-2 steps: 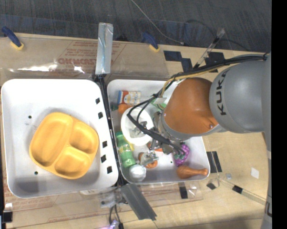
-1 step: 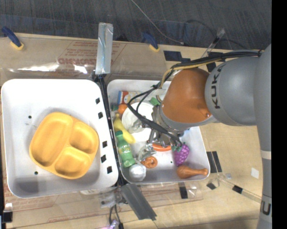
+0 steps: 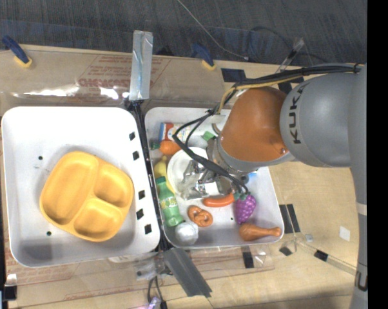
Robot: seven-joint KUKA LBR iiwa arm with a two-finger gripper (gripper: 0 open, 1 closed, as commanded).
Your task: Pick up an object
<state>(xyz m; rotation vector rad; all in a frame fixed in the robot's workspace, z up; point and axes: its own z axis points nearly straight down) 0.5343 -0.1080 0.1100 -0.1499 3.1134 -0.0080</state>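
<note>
Camera view: the two-finger metal gripper [image 3: 197, 179] is lowered into the right white bin [image 3: 266, 192], over a white round plate [image 3: 178, 169]. Whether anything is pinched cannot be told. A purple plastic grape bunch [image 3: 245, 207] lies just beside it.
</note>
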